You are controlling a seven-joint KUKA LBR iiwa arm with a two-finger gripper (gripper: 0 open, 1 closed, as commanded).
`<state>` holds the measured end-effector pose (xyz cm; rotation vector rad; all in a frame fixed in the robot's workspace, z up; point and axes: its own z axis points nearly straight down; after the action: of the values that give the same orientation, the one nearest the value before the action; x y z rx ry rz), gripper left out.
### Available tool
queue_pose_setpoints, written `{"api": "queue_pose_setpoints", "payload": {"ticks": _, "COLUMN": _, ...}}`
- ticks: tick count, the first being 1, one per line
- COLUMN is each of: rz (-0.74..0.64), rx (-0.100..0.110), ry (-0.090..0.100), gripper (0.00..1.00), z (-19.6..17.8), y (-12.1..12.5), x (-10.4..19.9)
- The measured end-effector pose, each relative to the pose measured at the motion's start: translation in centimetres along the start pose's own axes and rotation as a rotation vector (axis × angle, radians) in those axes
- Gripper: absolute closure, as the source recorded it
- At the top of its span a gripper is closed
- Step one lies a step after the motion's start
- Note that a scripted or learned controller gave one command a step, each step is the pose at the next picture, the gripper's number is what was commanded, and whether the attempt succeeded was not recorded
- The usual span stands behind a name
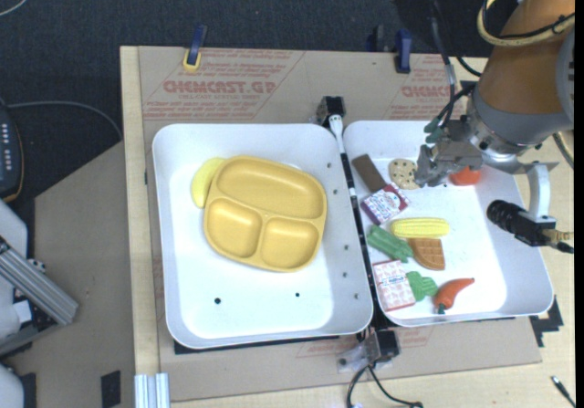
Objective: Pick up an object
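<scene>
Orange toy [466,176] half behind claw [432,169]

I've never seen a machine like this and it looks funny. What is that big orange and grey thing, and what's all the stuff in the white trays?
That big thing is a robot arm. It reaches in from the right side of the picture, and its job is to pick up an object. The camera sits above the bench and looks down at a slant.

At the arm's end is its gripper, a hand with two fingers. It hangs over the right bin, close to a cookie. I can't tell if it holds anything.

That bin has toy food: corn, a red chili pepper, a waffle, a brown bar and small packets.

The left bin holds a yellow divided plate.
</scene>
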<state>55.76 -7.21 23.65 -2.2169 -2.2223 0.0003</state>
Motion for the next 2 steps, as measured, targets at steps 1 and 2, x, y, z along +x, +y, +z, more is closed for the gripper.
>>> {"api": "queue_pose_setpoints", "payload": {"ticks": 1, "rz": -0.003, "rx": 0.0, "ry": 0.001, "gripper": 1.0, "z": -0.5, "y": -0.5, "x": 5.6}}
{"api": "queue_pose_setpoints", "payload": {"ticks": 2, "rz": 0.0, "rx": 0.001, "ry": -0.001, "gripper": 1.0, "z": -0.1, "y": -0.5, "x": 9.8}}
